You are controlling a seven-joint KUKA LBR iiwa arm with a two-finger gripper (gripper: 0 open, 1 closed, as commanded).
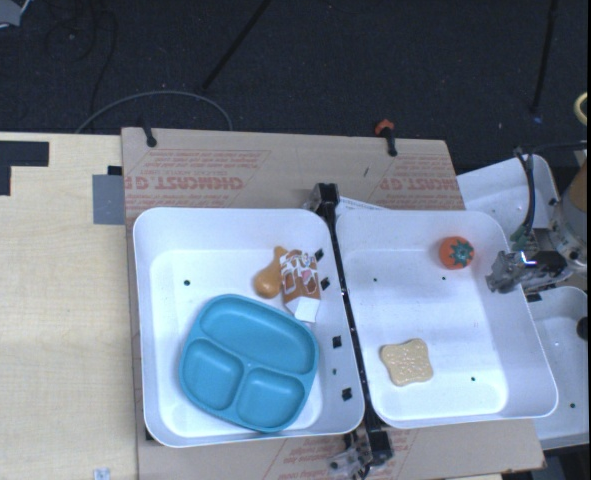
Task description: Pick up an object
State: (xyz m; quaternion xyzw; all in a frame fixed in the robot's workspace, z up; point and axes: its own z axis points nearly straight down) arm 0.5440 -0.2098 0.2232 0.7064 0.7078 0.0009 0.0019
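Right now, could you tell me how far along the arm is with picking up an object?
Nothing looks picked yet. The gripper sits at the right bin's right rim with nothing visible between its fingers. The orange tomato-like toy and the beige cracker-shaped piece lie loose in that bin; the blue divided plate and brown toy lie in the left bin. Reaching, grasping and lifting remain.

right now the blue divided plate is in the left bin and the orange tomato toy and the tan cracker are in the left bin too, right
Not quite. In the camera view the blue divided plate is in the left bin, but the orange tomato toy and the tan cracker are in the right bin.
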